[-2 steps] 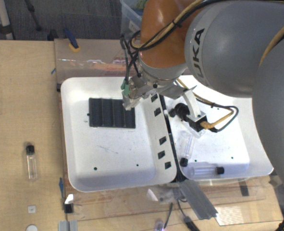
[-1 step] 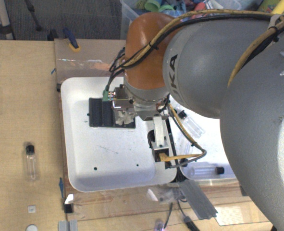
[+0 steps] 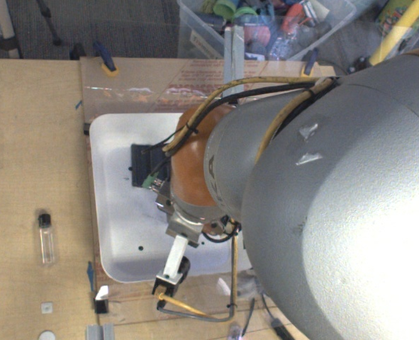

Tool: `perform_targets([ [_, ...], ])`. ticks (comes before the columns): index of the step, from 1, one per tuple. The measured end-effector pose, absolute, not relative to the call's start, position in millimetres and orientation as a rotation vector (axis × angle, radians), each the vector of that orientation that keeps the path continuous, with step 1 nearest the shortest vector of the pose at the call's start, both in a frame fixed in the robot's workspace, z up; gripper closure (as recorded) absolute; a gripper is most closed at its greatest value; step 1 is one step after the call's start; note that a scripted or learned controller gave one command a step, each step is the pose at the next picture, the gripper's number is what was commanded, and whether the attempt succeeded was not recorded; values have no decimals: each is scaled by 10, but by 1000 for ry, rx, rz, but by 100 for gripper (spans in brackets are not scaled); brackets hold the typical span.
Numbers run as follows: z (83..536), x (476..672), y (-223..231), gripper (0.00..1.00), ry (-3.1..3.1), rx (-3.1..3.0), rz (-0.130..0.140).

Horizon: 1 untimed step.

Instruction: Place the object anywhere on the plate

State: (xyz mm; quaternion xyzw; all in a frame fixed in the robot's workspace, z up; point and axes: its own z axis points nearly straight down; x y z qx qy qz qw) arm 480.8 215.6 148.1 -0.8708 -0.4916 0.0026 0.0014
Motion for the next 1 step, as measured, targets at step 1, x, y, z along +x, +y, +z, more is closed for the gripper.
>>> perform_targets([
  [1, 1533, 4866, 2232, 100, -489, -3103, 2],
])
